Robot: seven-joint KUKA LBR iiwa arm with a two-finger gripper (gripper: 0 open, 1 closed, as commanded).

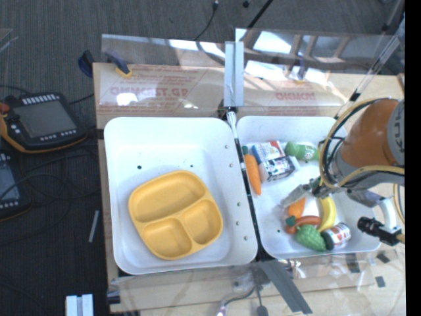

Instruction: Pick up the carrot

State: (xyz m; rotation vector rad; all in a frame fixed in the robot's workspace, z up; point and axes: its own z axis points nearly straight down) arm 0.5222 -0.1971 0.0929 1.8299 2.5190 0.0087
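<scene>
Your carrot (252,174) lies along the right bin (276,242)'s left wall, just left of the carton (273,160) — bring the hand (314,191), whose opening you cannot tell here, across and straddle its narrow width — clear of the wall.

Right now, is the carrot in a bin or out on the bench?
In a bin. The carrot lies flat on the right bin's floor, along its left wall, beside the divided yellow plate's bin.
</scene>
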